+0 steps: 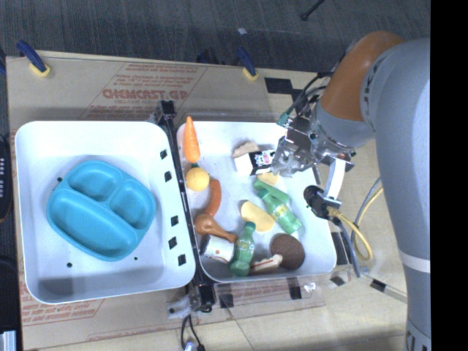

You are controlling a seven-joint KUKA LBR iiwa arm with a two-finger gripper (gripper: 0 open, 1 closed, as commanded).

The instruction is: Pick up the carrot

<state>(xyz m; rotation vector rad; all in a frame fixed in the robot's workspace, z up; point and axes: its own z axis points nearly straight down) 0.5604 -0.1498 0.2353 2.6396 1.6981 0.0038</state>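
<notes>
Carrot [191,140] is seen at 10 o'clock in the right bin [322,258], against its left wall, green top at 12 o'clock, tip down just above a yellow ball [196,178]. Judged a light, stiff, smooth plastic toy, so slip is likely. Mid-body is best pinched across the width. Gripper [285,159] hangs at the bin's 2 o'clock, well apart from it; its state cannot be told.

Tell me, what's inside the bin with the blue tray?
Inside the left bin lies the blue tray, its three hollows bare. Whatever sits beneath the tray is covered.
</notes>
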